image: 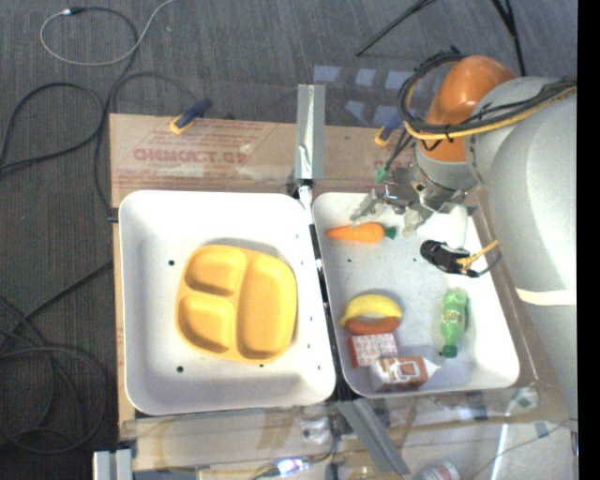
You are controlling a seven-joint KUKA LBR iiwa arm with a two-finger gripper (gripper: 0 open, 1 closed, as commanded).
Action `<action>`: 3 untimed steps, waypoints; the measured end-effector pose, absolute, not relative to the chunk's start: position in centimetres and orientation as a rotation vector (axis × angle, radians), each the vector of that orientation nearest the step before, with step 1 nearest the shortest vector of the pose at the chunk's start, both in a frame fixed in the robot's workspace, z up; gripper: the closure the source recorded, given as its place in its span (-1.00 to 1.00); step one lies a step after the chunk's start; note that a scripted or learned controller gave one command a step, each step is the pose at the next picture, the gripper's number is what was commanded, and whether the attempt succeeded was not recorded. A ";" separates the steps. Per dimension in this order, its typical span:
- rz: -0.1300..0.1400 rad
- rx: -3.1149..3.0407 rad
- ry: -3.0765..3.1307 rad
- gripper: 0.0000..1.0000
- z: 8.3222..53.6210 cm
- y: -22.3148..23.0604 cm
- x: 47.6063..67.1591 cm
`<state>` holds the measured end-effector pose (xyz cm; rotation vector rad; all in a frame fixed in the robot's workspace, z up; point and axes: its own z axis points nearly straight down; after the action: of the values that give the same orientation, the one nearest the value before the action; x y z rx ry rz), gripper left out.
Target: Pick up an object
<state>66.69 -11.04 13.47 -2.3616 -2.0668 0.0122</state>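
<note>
Around the rig you see a dark grey ribbed carpet floor [234, 47], evenly lit with no hard shadows. Thin black cables [56, 112] loop across it on your left, and a pale thin cord [89, 37] curls in a ring near the top left corner. More dark cables [403, 23] run slantwise at the top right. A flat brown cardboard sheet with faded red lettering [202, 155] lies on the tabletop, pinned by a blue-and-yellow clamp [189, 116] at its far edge. A grey metal strip [305, 131] stands upright at the middle.
</note>
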 end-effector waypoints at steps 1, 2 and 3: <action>-0.009 -2.338 -2.103 -1.00 9.3 -9.9 66.7; -0.012 -2.338 -2.105 1.00 10.6 -10.0 66.9; 0.011 -2.321 -2.114 1.00 23.5 -2.4 66.6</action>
<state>66.64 -2.43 23.52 -2.3211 -2.1140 0.0108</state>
